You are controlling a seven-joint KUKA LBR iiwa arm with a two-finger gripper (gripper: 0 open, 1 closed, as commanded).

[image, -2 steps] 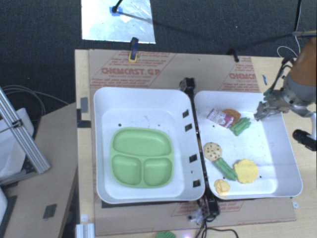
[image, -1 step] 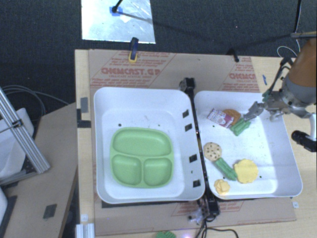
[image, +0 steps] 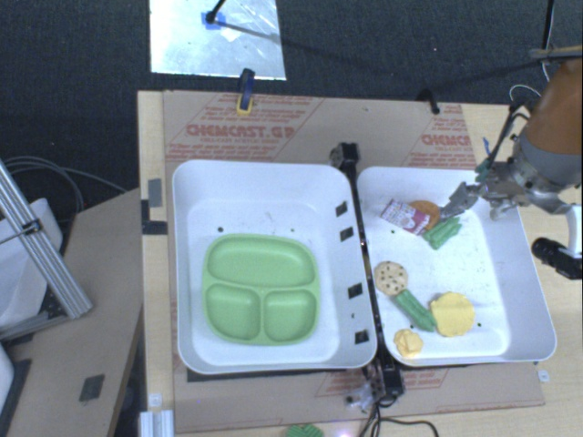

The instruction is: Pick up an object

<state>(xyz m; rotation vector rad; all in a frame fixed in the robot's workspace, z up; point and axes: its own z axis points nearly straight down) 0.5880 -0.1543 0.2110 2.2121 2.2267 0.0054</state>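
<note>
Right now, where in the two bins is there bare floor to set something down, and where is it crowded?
Left bin: bare strip along the far wall, behind the green divided tray.
Right bin: bare floor along its right side, between the yellow piece and the rim.
Crowded: the far part under the gripper, with the packet and green piece, and the near-left around the cookie.

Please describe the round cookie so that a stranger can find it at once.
Look in the right white bin, near its left wall at mid height. The cookie lies at the upper end of a green stick. It alone is flat, round and tan with dark specks.
</note>
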